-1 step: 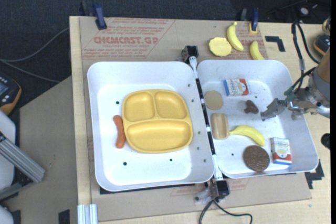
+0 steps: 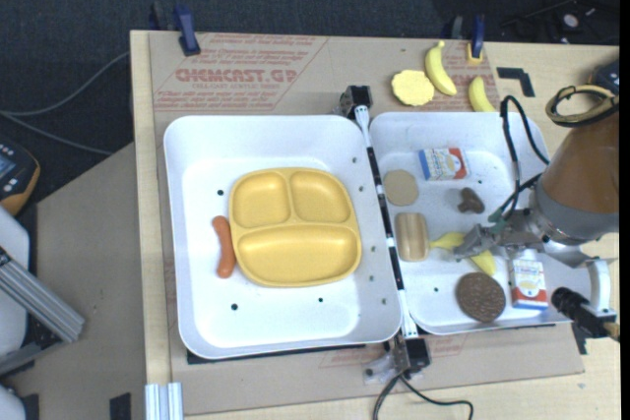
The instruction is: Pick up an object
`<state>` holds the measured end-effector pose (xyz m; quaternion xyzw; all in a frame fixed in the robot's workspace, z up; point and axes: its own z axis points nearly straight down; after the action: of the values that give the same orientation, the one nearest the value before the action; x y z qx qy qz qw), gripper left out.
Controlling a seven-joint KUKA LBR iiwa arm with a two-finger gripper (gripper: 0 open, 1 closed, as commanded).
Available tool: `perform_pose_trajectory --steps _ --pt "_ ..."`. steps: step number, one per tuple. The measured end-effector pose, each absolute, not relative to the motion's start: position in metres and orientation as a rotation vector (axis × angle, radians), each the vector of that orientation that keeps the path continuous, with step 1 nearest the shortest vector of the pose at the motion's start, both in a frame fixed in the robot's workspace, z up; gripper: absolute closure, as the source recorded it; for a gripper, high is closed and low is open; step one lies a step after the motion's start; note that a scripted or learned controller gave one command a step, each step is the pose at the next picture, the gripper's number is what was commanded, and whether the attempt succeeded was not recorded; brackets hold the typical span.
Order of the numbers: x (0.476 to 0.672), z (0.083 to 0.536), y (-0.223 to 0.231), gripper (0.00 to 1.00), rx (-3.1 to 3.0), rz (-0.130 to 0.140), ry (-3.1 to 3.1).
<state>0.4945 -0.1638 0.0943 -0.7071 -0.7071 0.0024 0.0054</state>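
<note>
The gripper [image 2: 482, 241] hangs low in the right bin [image 2: 433, 128], at a yellow banana [image 2: 471, 253]. Whether the fingers are spread or closed, I cannot tell. Probably nothing is lifted yet.

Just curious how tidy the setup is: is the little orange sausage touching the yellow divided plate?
Apart. The camera view shows a thin strip of white bin floor between the sausage and the left rim of the yellow plate.

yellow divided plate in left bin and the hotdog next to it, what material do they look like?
Yellow divided plate: likely moulded plastic, matte to slightly satin; uniform colour, soft rounded compartment ridges. Hotdog: probably toy plastic or rubber; smooth, evenly orange-red, no texture. Too small to tell which.
</note>
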Motion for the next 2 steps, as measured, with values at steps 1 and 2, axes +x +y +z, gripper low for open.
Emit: perform_pose_trajectory --steps 1,2 --pt "0.498 0.1114 -0.1655 1.0 -2.225 -0.002 -2.222" --pt "0.4976 0.1104 -0.1651 0.0 -2.224 -0.001 -2.221"
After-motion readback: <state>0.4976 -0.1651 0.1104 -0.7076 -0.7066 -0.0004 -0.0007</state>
